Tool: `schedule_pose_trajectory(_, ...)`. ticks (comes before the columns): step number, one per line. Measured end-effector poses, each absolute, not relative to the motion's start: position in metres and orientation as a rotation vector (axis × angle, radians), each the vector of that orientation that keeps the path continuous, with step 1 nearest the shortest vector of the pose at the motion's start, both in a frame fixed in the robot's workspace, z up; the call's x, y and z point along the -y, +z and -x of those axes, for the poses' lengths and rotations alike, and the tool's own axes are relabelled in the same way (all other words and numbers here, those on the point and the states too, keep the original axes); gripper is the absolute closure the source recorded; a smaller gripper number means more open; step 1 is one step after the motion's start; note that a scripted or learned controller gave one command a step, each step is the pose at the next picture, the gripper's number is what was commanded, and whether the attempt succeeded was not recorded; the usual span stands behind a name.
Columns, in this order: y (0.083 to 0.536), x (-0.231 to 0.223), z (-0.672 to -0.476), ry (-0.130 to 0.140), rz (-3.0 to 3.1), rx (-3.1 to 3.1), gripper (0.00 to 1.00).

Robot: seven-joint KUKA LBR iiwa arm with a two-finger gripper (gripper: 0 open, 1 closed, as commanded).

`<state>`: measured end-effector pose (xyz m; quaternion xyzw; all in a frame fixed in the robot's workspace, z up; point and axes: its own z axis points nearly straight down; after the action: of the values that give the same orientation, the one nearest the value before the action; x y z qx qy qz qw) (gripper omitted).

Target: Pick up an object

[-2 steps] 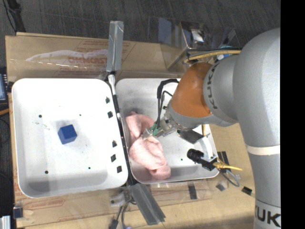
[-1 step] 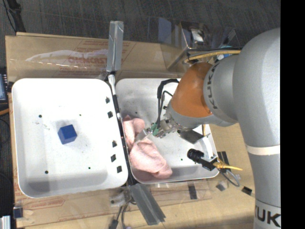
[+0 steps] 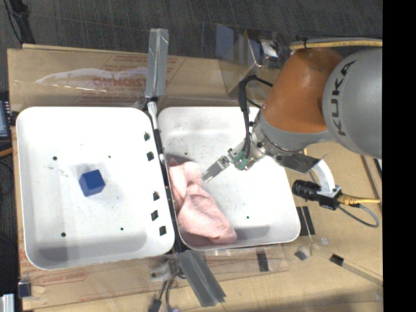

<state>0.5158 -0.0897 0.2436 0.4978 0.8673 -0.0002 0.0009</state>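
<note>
A crumpled pink cloth (image 3: 198, 205) lies against the left wall of the right bin (image 3: 273, 194), reaching toward its front edge. My gripper (image 3: 210, 170) hangs low over the right bin, with its tip just above and right of the cloth's upper end. Nothing shows in its grasp. A small blue cube (image 3: 92, 182) sits in the left bin (image 3: 39, 148), a little left of its middle and far from the gripper.
The grey and orange arm (image 3: 312, 103) covers the right bin's back right corner. A raised divider with black clips (image 3: 156, 174) separates the two bins. Cardboard (image 3: 78, 77) lies behind the bins.
</note>
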Motion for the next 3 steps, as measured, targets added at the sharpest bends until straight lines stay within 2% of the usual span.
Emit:
schedule_pose_trajectory(1, 0.252, 0.090, -0.517, -0.003, -1.559, -2.726, 1.00)
schedule_pose_trajectory(2, 0.302, 0.098, -0.522, -0.003, -1.795, -2.577, 1.00)
schedule_pose_trajectory(3, 0.268, 0.094, -0.501, -0.004, -1.853, -2.539, 1.00)
